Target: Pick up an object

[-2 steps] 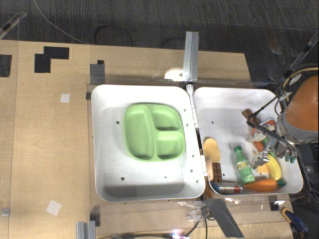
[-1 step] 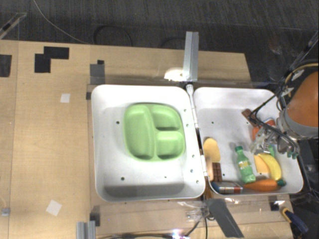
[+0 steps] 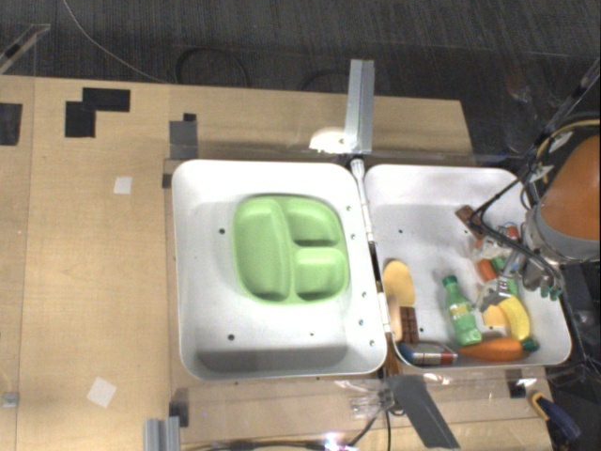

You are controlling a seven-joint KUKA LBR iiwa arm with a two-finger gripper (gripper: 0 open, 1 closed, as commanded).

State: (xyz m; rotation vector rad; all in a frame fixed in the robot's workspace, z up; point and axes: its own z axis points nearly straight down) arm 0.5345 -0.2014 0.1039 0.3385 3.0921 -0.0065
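Several small items crowd the near right corner of the right bin (image 3: 413,191), and our gripper (image 3: 496,287) hangs low right over them, its fingers too tangled in clutter for us to tell how they stand. We judge the yellow banana (image 3: 514,317) the likeliest target: it lies just near-right of the tool, long axis running far-left to near-right, with the green bottle (image 3: 459,310) just left and the carrot (image 3: 490,349) nearer still.

Banana (image 3: 514,317) lies in the right bin (image 3: 423,184) (near corner), beside a carrot (image 3: 490,350).
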